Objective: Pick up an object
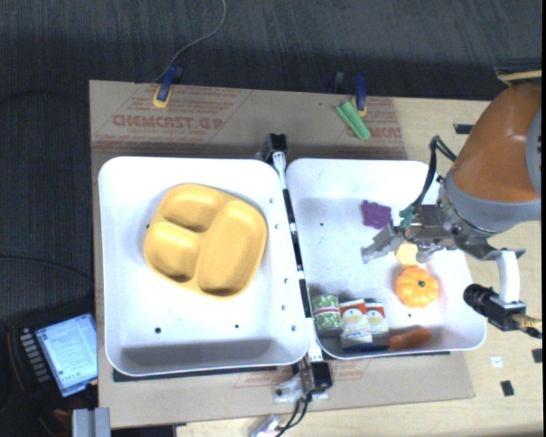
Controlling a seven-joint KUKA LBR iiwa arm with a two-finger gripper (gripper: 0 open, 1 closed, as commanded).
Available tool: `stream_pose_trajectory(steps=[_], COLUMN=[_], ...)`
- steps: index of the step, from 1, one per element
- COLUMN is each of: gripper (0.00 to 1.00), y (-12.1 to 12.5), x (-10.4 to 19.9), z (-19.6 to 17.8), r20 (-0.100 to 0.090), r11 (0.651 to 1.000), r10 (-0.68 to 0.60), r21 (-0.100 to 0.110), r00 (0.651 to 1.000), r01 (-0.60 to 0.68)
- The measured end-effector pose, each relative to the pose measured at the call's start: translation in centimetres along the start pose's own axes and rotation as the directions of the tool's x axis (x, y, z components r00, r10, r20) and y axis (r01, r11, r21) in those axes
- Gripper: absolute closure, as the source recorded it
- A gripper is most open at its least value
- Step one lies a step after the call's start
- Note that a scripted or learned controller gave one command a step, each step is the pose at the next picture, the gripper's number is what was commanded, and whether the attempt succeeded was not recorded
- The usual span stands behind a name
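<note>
Camera view: jaws [389, 242] spread, pinching nothing, hovering in the right bin [346, 176]. The pumpkin [417, 287] sits just at their five o'clock. Looks like the approach step; next they'd need to shift over it, drop and close.

1. Red letters are printed on the brown cardboard sheet [164, 121] in the upper left of the frame, just above the left white bin [118, 244]. They look like "CHEMCAST GP". The letters are faint, so the exact spelling is not sure.
2. More red print sits on the same sheet in the upper middle, near the green clip [353, 119]. It is too faint to read.
3. The small packs [350, 319] at the bottom of the right bin [346, 176] have labels, too small to read.
4. The little screen [65, 349] in the lower left shows lines of text, too tiny to read.
</note>
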State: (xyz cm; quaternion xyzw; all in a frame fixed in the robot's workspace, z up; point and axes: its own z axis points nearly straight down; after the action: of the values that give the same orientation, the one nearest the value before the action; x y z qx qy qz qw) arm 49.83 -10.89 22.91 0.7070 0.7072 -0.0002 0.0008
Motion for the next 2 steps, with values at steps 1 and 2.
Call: stream_pose_trajectory(steps=[1, 2], gripper=[0.0, 0.0], y=[-0.2, -1.3], x=[-1.9, 0.9], z=[10.6, 14.1], r20=[-0.002, 0.004], r11=[1.0, 1.0], r10=[0.001, 0.003], r21=[0.004, -0.007], r00=[1.0, 1.0], r01=[-0.001, -0.003])
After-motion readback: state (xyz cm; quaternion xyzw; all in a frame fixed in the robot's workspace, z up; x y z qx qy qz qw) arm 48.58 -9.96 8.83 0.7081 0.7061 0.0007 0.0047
